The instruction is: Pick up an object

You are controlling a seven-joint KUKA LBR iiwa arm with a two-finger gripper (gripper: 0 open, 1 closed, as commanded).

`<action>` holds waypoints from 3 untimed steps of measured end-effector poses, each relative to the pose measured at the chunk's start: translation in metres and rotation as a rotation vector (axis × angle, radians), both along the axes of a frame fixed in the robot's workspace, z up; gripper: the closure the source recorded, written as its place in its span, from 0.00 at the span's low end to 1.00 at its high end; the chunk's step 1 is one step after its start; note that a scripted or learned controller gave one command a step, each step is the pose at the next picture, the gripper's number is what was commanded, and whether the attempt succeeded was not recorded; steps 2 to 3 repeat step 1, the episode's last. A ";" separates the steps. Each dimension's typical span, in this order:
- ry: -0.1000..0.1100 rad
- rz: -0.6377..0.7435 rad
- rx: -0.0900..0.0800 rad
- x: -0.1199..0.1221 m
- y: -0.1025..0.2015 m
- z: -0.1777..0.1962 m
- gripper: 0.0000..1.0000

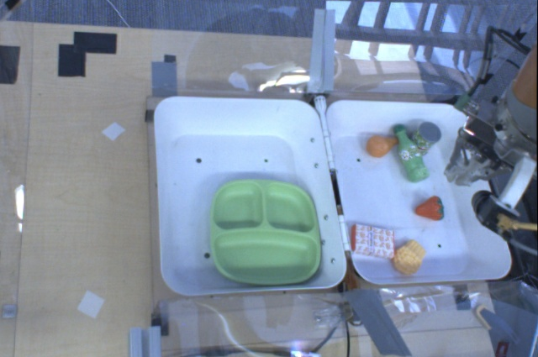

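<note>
The right bin [370, 187] holds an orange ball-like toy [380, 145], a green bottle [411, 154] with a grey cap, a red strawberry toy [429, 208], a red-and-white patterned packet [373, 241] and a yellow knobbly toy [408, 257]. My gripper [467, 166] hangs at that bin's right edge, right of the bottle and above the strawberry. Nothing shows between its fingers.
The left bin [185, 179] carries a green sectioned plate [265, 231]. A clear panel and metal post [321, 53] stand behind the bins. Black cables run along the arm at the far right.
</note>
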State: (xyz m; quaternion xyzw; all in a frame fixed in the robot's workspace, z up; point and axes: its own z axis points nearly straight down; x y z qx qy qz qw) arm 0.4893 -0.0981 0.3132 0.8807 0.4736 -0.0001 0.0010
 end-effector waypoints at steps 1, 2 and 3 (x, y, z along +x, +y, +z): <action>0.005 -0.263 0.001 0.060 0.046 -0.100 1.00; 0.005 -0.263 0.001 0.060 0.046 -0.100 1.00; 0.005 -0.263 0.001 0.060 0.046 -0.100 1.00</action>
